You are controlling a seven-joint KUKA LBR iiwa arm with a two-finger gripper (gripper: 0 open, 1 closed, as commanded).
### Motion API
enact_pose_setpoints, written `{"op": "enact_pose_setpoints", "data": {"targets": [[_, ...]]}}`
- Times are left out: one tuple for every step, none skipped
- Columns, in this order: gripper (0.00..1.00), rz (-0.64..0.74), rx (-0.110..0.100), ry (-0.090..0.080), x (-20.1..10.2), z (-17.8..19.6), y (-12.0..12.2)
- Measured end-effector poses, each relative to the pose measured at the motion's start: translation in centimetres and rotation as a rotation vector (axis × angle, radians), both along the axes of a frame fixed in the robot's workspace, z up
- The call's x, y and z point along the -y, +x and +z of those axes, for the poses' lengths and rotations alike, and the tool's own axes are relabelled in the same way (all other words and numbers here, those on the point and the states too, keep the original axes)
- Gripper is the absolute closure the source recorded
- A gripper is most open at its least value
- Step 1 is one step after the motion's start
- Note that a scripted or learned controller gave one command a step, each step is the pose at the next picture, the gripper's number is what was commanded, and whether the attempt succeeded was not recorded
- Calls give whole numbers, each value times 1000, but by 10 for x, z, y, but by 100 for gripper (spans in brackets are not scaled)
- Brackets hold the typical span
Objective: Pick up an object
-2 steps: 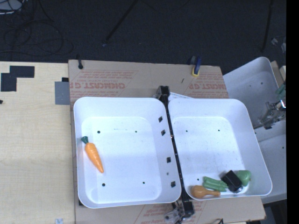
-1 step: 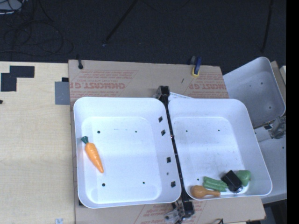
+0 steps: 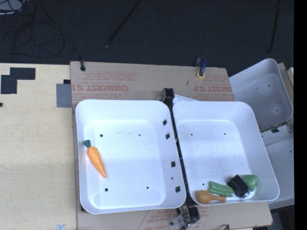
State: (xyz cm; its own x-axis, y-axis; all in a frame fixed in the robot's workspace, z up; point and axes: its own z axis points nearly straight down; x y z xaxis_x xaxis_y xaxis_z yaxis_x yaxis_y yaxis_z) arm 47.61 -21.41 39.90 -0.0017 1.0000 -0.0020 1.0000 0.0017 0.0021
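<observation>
An orange toy carrot with a green top lies near the left wall of the left bin. In the near right corner of the right bin sit a green pod-shaped toy, a tan pear-shaped toy, a small black block and a light green piece, all close together.
A cardboard sheet lies under both bins. A grey metal plate stands at the right. A blue and yellow clamp sits on the cardboard's far edge. The wooden bench extends to the left.
</observation>
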Motion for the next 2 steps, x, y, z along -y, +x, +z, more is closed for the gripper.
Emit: {"op": "enact_pose_setpoints", "data": {"targets": [[100, 5, -2, 3, -73, 17, 0], [100, -7, -10, 3, -12, -51, -1]]}}
